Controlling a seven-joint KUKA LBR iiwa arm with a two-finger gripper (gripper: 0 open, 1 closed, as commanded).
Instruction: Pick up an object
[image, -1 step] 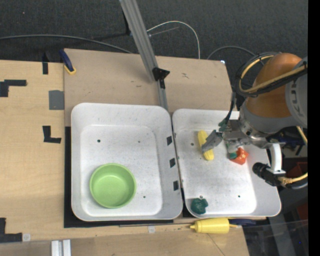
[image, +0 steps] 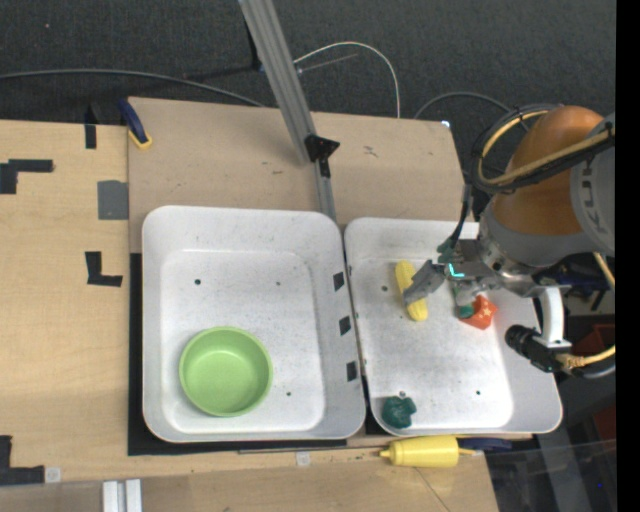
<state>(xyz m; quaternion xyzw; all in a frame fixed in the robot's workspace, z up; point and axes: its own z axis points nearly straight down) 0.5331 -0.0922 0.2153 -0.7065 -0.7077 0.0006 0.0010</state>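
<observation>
Handling: judging by its look, the yellow object (image: 408, 289) is a small, light, stiff plastic toy with a smooth and probably slippery skin; a pinch across its narrow waist, near the middle of its length, seems the safest hold, since the rounded ends could squirt out.
Yellow object, look: short, elongated, banana-like or corn-like, bright yellow, lying flat with its long axis running from about 11 o'clock to 5 o'clock.
Yellow object, place: in the right bin (image: 520, 410), upper middle of its floor.
Gripper (image: 440, 280): one dark finger reaches over the yellow object's right flank; I cannot tell whether the hand is spread or pressed together, nor whether it pinches anything.
Red object (image: 480, 313): small, red-orange, at the gripper's 4 o'clock, partly under the wrist.
Green object (image: 399, 410): dark green, small, at the right bin's 7 o'clock corner, well apart from the gripper.
Green bowl (image: 226, 370): in the left bin (image: 165, 300), at its 7 o'clock quarter.
Yellow bottle (image: 425, 452): outside the bins, on the bench at the right bin's 6 o'clock edge.
</observation>
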